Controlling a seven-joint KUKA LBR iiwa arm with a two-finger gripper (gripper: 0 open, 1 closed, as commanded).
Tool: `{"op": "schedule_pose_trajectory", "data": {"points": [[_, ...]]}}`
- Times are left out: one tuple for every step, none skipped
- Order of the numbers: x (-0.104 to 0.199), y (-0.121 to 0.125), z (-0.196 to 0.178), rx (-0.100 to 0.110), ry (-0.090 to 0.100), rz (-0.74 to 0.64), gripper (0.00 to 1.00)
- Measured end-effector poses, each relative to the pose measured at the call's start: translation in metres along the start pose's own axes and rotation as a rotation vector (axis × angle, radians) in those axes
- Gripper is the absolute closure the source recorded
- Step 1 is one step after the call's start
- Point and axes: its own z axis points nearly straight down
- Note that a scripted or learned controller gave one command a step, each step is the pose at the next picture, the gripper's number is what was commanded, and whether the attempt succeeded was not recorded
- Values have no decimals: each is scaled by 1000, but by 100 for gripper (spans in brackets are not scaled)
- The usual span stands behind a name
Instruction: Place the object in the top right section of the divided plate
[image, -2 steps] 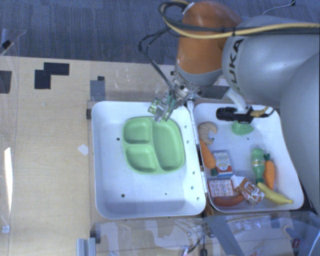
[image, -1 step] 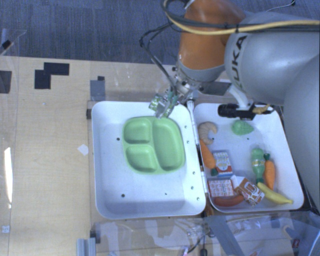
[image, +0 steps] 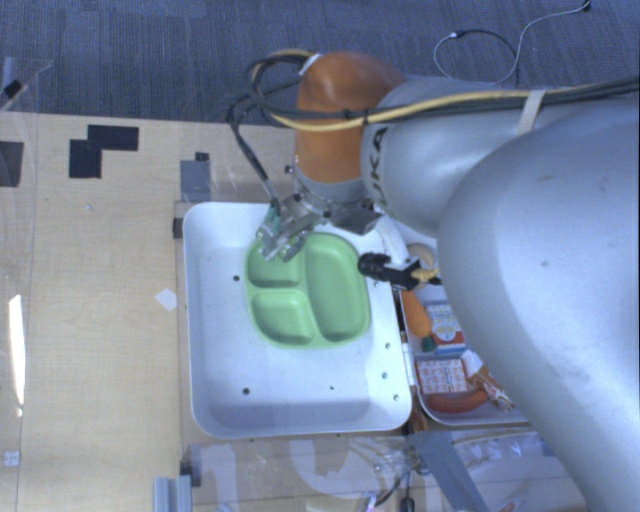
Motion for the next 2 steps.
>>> {"op": "schedule_pose_trajectory", "data": {"points": [[0, 0, 0, 0, 0, 1, 0], [15, 34, -18, -3, -1, 332, 0]]}}
